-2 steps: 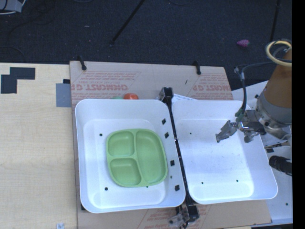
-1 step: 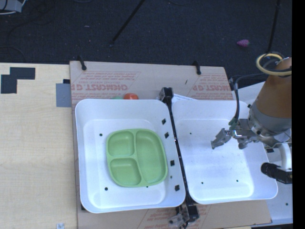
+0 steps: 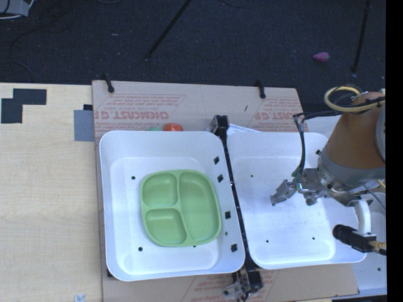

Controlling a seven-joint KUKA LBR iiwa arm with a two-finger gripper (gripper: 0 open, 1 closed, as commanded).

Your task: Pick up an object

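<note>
Resting on the pale wooden desk [image 3: 44, 200], a sheet of printed cardboard [image 3: 189, 106] carries two shallow white bins set side by side, and everything below is placed against the black divider [image 3: 232, 200] where their rims meet. To the left of that divider sits the left bin [image 3: 116, 168], and flat on its floor lies a light green plate [image 3: 181, 207] with three compartments (two smaller ones on its far-left half, one long one on the half nearer the divider). It lies close to the divider, its edge near the bin's inner slope, and nothing touches it. Beyond the bin's far rim, still left of the divider, a small red-orange object [image 3: 172, 128] with a hint of green beside it peeks over the edge; what it is cannot be told. To the right of the divider is the right bin [image 3: 264, 150], its white floor bare around the tool. Over that floor, well away from the divider, hangs the gripper [image 3: 284, 192], reaching in from the grey arm [image 3: 352, 146] with its orange band. Its fingers point toward the divider, but they are small and dark against the metal, so whether they are spread or closed cannot be told; nothing is seen between them
</note>
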